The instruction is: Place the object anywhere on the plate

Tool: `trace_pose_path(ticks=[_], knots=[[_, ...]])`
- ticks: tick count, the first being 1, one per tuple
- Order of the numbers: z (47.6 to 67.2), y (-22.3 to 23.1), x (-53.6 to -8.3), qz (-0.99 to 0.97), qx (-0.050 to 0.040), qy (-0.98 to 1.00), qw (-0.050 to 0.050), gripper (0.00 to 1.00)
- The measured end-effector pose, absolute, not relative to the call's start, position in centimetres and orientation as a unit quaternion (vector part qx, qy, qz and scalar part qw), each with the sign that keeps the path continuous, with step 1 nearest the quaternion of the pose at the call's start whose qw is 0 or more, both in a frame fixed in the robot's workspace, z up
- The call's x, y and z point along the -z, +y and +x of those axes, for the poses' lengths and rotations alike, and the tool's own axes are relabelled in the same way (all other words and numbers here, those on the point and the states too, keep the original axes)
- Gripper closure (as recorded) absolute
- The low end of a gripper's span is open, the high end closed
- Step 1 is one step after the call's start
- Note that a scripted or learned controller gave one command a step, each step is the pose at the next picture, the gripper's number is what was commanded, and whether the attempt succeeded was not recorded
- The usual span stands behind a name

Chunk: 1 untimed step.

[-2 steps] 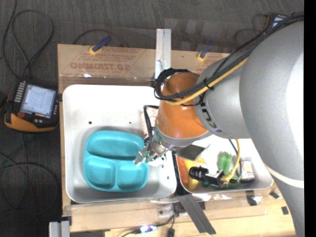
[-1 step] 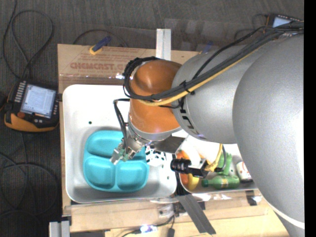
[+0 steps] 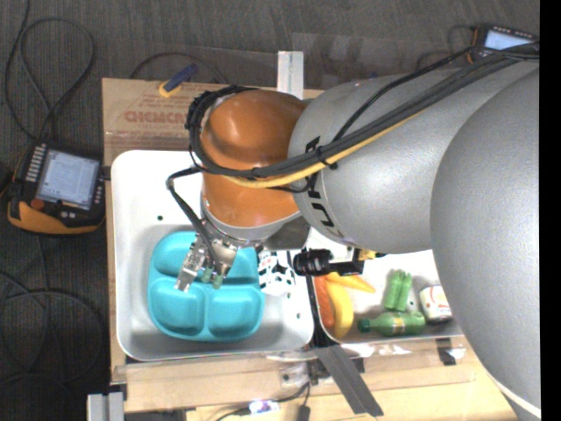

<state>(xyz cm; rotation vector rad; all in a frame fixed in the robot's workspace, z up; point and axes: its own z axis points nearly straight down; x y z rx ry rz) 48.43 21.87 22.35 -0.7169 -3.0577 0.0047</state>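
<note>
A cyan plate (image 3: 206, 301) with three compartments lies in the left white bin (image 3: 140, 235). My gripper (image 3: 201, 274) hangs over the plate's upper middle, below the orange band of the arm (image 3: 250, 165). Its two fingers (image 3: 188, 275) stand apart, and I see nothing held between them. A small green speck shows by the right fingertip; I cannot tell what it is. A black-and-white spotted object (image 3: 270, 272) lies at the plate's right edge, partly under the arm.
The right bin (image 3: 386, 345) holds toy foods: an orange and yellow piece (image 3: 337, 301), green pieces (image 3: 396, 292), a green bottle shape (image 3: 394, 324) and a small white item (image 3: 434, 303). The arm's grey bulk covers the upper right. A handheld pendant (image 3: 61, 187) lies left of the bench.
</note>
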Motion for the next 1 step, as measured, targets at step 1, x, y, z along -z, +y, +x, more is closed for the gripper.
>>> trace_pose_path(ticks=[1], knots=[[48.39,23.31,-27.82,-0.366,-0.0019,-0.93,0.0,1.0]])
